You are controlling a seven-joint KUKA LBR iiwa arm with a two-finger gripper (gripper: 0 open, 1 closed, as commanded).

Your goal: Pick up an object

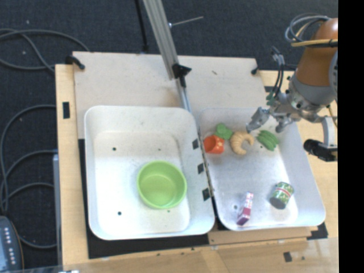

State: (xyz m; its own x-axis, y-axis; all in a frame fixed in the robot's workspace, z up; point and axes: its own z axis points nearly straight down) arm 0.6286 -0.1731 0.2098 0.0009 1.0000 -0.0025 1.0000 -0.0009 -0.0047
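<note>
The right bin (301, 169) holds several small objects. A tan croissant-shaped piece (242, 143) lies near its far side, with a green oblong piece (267, 140) just to its right. A red piece (214, 145) with a green piece (223, 132) beside it sits at the bin's far left. A small green-and-white can (281, 195) and a pink carton (245, 208) lie near the front. My gripper (269, 121) hovers over the far edge of the right bin, just above the croissant and the green oblong piece. Its fingers are spread open with nothing between them.
The left bin (102, 152) holds a lime green bowl (161, 184). A slanted metal pole (165, 38) rises from the back of the bench between the bins. The grey and orange arm (315, 67) comes in at the right. Cables lie on the dark floor at left.
</note>
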